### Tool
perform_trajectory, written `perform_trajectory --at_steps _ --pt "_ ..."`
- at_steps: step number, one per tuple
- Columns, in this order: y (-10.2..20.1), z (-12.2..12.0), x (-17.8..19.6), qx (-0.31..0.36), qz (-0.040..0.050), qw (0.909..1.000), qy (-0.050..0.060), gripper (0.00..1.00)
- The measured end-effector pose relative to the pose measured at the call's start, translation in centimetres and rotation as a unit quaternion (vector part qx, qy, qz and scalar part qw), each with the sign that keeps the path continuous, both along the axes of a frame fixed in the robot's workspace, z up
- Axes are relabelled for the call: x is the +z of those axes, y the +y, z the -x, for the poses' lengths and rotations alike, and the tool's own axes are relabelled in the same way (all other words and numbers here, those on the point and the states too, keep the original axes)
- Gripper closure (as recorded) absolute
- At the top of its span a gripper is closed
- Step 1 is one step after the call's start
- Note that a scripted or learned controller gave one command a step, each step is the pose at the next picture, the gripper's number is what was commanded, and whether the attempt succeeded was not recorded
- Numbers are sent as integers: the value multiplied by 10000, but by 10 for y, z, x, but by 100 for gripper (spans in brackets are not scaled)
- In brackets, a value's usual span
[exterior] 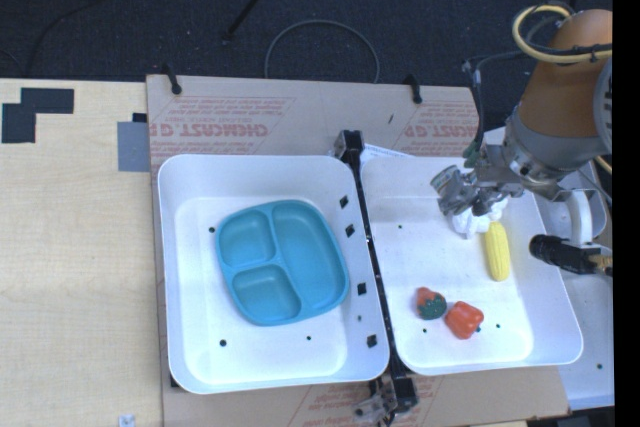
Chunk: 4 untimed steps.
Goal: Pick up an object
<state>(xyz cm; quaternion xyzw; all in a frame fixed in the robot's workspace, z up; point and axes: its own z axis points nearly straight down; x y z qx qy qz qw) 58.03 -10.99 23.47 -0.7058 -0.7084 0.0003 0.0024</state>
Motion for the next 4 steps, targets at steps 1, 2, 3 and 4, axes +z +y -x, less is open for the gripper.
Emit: perform_trajectory --at_steps 1,2,3,4 --pt "41 13 -5 -5 4 10000 7 100" --pt "93 19 1 -1 6 10000 4 100" --pt "148 42 -7 0 6 10000 15 100" --pt "198 63 -12 -7 13 10000 15 100"
